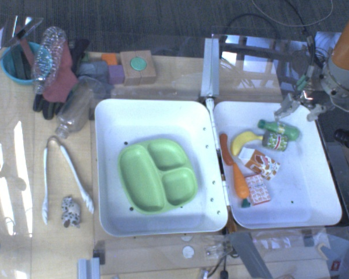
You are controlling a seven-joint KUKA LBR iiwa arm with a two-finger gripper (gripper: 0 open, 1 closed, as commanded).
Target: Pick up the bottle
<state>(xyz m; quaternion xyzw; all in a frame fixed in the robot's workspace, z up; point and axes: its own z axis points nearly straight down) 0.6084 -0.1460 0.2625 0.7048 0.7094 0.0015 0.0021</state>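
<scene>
Green bottle (pixel 277 129) lies on its side in the right bin (pixel 314 214), beside the can (pixel 274 140) and just right of the banana (pixel 244 140). Gripper (pixel 299 104) hovers above the bin's upper right, fingers spread, grasping nothing. Not yet lifted; descent, closing and lift all remain.

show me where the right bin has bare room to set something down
Bare floor lies along the right bin's near and right sides, beyond the cartons. It is crowded at the left and middle: carrot, banana, green bottle, can.
</scene>
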